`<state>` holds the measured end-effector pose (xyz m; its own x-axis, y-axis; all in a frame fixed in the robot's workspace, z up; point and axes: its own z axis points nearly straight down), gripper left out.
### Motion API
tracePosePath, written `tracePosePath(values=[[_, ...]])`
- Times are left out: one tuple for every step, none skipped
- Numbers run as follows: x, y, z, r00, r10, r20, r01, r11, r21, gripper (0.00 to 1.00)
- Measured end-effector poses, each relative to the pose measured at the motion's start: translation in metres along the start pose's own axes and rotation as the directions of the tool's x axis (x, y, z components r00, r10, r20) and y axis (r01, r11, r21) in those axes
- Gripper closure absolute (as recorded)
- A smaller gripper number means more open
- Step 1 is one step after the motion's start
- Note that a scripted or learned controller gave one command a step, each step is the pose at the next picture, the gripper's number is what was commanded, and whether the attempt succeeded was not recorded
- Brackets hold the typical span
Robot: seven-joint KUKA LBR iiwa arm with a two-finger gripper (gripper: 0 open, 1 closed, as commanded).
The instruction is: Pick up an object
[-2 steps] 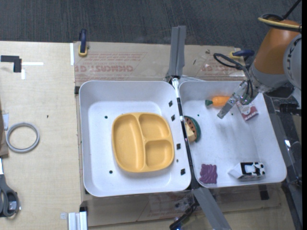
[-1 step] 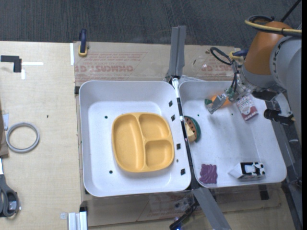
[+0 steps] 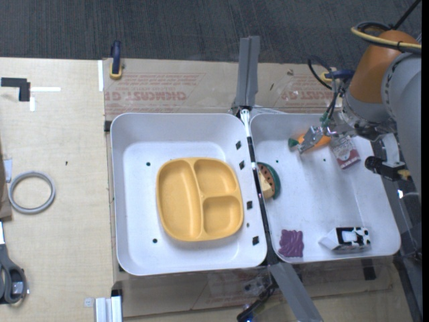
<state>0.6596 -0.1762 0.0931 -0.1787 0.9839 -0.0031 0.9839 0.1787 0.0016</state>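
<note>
My gripper [image 3: 315, 138] is low in the far part of the right bin [image 3: 375, 200], reaching in from the right. A small orange toy with a green end, like a carrot [image 3: 297, 141], lies right at its tip and touches or overlaps it. Just right of the gripper lies a red and white packet [image 3: 346, 154]. A round brown and green toy [image 3: 267, 180] rests against the bin's left wall. A purple piece [image 3: 291, 242] and a black and white box [image 3: 350, 238] lie near the front edge.
The left bin [image 3: 134, 146] holds a yellow divided plate [image 3: 200, 198]. A grey divider post [image 3: 248, 72] stands between the bins at the back. On the bench at the left lie a grey ring [image 3: 30, 192] and scissors [image 3: 12, 280].
</note>
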Motion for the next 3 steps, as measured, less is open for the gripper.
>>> tracePosePath(values=[[0.001, -0.001, -0.008, 1.0, -0.004, 0.001, 0.004, 1.0, 0.006, 1.0], [0.001, -0.001, -0.008, 1.0, -0.004, 0.001, 0.004, 1.0, 0.007, 0.0], [-0.036, -0.065, -0.113, 0.993, -0.12, -0.001, 0.12, 0.993, 0.0, 0.0]])
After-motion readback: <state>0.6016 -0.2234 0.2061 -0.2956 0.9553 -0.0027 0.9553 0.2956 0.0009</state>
